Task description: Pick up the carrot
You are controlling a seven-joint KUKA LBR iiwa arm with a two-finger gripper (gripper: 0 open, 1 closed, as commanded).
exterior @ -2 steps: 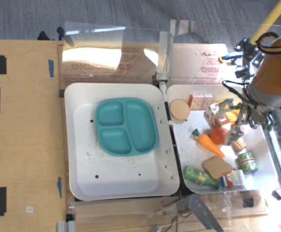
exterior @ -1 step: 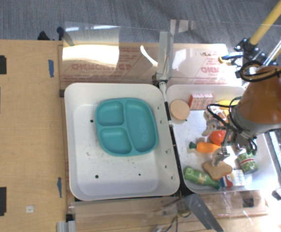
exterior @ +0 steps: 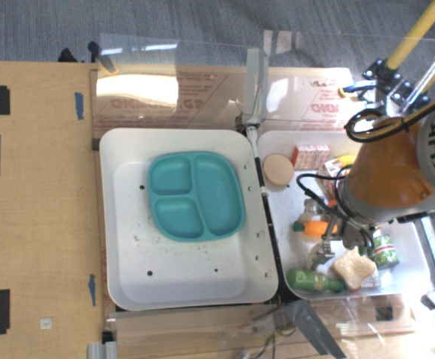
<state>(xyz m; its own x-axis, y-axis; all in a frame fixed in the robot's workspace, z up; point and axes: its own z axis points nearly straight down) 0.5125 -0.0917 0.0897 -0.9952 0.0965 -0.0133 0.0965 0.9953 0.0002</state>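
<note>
two white bins: teal plate left; carrot, fingers (state unclear) right

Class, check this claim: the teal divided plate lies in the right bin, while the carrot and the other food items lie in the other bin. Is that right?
Not quite. The camera view shows the teal divided plate in the left bin. The carrot and the other food items lie in the other bin, the right one.

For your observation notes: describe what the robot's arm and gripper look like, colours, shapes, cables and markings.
The arm is thick and rounded, with a broad orange band above the wrist and grey casing bearing dark letters at the right edge. Black cables loop over it near the top. The gripper is small, dark metal with silvery parts, much narrower than the arm.
</note>
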